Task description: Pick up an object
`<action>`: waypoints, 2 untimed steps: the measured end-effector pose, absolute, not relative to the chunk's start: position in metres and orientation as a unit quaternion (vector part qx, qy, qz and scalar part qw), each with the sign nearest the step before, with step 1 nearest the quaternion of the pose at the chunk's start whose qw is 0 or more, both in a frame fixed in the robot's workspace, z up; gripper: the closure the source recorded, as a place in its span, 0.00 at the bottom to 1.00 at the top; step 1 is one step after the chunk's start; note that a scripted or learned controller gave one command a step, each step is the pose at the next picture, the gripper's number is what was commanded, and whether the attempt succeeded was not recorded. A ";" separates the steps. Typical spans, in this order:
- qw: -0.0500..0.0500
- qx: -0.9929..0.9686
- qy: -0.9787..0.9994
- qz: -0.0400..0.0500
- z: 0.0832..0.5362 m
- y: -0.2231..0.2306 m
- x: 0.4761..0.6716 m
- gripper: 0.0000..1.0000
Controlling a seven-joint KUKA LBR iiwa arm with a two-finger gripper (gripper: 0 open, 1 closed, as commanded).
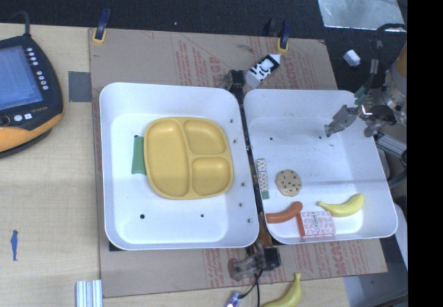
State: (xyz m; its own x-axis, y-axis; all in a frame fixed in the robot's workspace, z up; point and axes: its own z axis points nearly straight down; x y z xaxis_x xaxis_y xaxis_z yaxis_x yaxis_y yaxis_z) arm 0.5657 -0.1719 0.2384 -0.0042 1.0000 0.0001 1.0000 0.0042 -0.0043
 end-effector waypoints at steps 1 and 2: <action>0.002 -0.705 -0.710 0.002 0.181 -0.118 0.514 0.00; 0.002 -0.705 -0.709 0.002 0.132 -0.100 0.529 0.00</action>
